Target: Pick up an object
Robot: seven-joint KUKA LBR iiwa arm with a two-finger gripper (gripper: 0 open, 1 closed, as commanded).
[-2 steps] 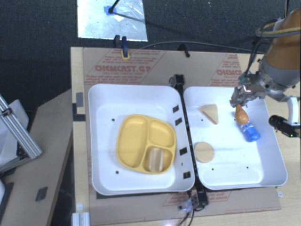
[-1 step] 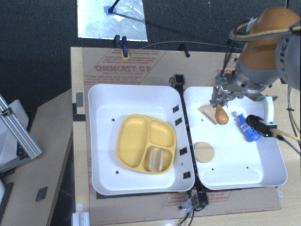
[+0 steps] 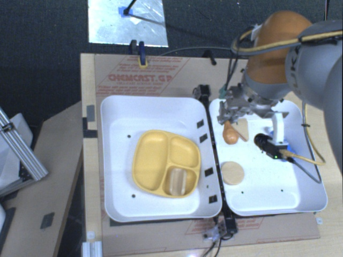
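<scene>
Orange-brown pear-shaped object [image 3: 230, 134] lay in the right white plastic bin [image 3: 300, 197], close to its left wall and towards the far edge. It was judged the likeliest pick target, since the gripper [image 3: 230, 116] hung directly over its far end, seemingly lined up for a descent. Whether the gripper was open or closed could not be told from this slant, and nothing was seen in its grasp. Just beside the object, on its right, sat a pale tan flat piece [image 3: 243, 126], partly hidden under the wrist. Nearer the front edge, apart from both, a round tan disc [image 3: 232, 173] lay flat. The left white plastic bin [image 3: 115, 143] carried a yellow three-compartment plastic plate [image 3: 155, 159] about its middle. A clear tumbler [image 3: 177, 181] appeared to lie on its side in the plate's front-right compartment, probably cradled there against rolling. Count: two bins, one plate, one tumbler, one pear-shaped object, one flat piece, one disc; three loose items in the right bin.
</scene>
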